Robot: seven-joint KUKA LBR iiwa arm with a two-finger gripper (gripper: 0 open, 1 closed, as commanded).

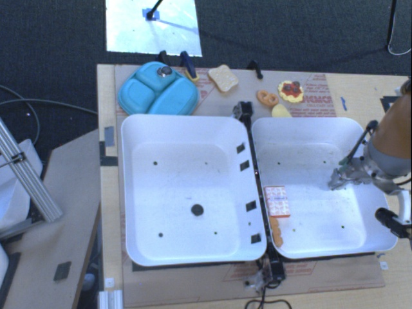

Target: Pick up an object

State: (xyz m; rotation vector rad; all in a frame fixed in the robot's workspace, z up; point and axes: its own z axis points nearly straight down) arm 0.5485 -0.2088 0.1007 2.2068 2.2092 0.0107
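In the right bin (322, 246), a small white and red patterned card (277, 200) lies flat near the left wall. An orange lumpy piece (276, 230) sits just in front of it, against the divider. A small dark round disc (197, 209) rests on the floor of the left bin (138, 166). My gripper (339, 177) hangs low over the right half of the right bin, roughly a hand's width right of the card. Nothing shows in its grasp.
Behind the bins on the bench lie a blue sectioned dish (158, 90), a toast slice (223, 78), a pretzel (267, 97), a small pizza toy (291, 90) and a yellow piece (280, 111). Black clips (250, 185) line the divider between the bins.
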